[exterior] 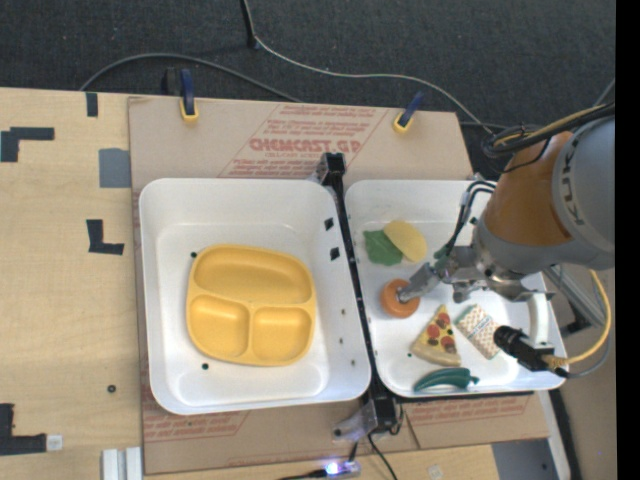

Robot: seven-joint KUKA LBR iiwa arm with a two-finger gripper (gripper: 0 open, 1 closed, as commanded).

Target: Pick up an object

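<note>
Camera view: yellow divided tray centred in left bin. Right bin holding green piece and pale yellow piece near far edge, orange round toy at middle, pizza slice, wafer, green tool along near edge. Gripper lowered over orange round toy; finger state impossible to tell.

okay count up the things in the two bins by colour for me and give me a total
Yellow: 2, divided tray, rounded piece
Green: 2, leafy piece, curved piece
Orange: 1, round piece
Multicoloured: 2, pizza slice, speckled block
Total: 7
</note>
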